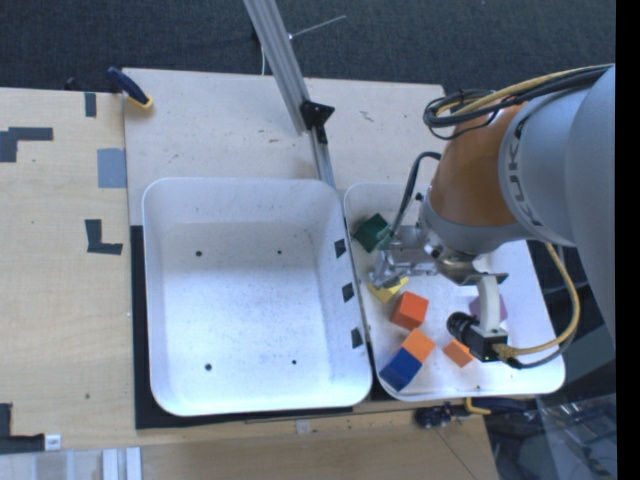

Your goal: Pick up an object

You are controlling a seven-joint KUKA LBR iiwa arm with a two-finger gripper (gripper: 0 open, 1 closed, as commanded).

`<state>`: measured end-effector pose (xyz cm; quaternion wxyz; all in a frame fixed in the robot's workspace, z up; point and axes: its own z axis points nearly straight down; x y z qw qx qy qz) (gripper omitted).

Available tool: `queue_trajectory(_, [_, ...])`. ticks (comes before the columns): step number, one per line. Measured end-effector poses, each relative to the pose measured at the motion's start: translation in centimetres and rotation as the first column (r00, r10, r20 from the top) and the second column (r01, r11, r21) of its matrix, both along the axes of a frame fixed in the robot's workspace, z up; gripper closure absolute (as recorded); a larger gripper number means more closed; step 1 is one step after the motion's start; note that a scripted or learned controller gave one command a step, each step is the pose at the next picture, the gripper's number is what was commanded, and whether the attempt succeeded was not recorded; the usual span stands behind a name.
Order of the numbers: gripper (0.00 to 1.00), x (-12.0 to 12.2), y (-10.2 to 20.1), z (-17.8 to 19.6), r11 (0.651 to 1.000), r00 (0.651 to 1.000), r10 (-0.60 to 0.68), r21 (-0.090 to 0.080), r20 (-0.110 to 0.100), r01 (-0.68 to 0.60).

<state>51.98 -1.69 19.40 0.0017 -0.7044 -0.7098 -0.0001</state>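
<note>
Two metal fingers [385,268] hang low in the right bin [540,373], directly over a yellow piece [387,289]; whether they are spread or closed I cannot tell. Likely the arm [480,183] has chosen that piece because it lies apart from the rest. Beyond it sit a green block [372,232], an orange cube [409,310] and a blue block [401,370]. Left of that bin stands another white bin [160,298], on a pale wooden table [60,298] edged by dark carpet [120,18].

Clamp [130,88] on plywood bench [220,128]
</note>
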Motion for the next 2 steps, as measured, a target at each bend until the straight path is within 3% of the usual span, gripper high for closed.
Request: queue_trajectory(2, [1.00,1.4,11.0,1.8,1.000,1.000,0.001,-0.001,0.002,-0.001])
